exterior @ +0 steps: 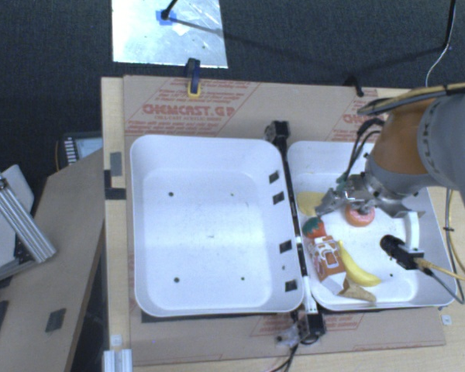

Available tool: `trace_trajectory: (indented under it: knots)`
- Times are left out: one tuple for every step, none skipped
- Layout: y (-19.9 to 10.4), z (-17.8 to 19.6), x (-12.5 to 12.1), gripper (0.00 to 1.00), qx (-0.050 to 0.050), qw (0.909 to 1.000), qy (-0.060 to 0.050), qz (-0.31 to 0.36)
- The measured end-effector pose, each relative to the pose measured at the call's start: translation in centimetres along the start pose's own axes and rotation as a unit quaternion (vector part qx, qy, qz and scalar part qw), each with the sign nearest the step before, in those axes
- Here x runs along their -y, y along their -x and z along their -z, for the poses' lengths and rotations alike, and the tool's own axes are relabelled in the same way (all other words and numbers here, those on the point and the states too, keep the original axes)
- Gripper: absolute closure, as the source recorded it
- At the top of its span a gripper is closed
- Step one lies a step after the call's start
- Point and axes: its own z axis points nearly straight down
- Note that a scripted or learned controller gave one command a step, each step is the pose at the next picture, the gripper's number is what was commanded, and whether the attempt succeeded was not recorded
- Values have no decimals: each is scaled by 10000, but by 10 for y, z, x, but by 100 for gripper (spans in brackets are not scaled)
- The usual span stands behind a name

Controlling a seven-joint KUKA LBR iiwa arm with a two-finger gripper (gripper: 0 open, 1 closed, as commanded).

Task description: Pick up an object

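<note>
Dark carpet, then my bench [217, 103] with two white bins. The left bin [209, 231] is bare, the right bin [418, 285] holds the clutter. My arm [418, 146] hangs the gripper [347, 198] over it, beside the pink ring [360, 216]; grip I cannot tell. Banana [356, 270] and carton [326, 256] crowd the divider.

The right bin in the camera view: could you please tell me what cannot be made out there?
- Hand: too small and dark to tell whether it grips anything.
- Right bin: its far right part is covered by the arm.
- Orange packet: print too small to read.
- Yellow item by the divider: blurred, unidentifiable.
</note>
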Motion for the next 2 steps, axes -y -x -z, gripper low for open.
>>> trace_trajectory:
  knots:
    - [1,0,-2,0,6,10000,14,-2]
    - [8,-8,-16,0,9,10000,34,15]
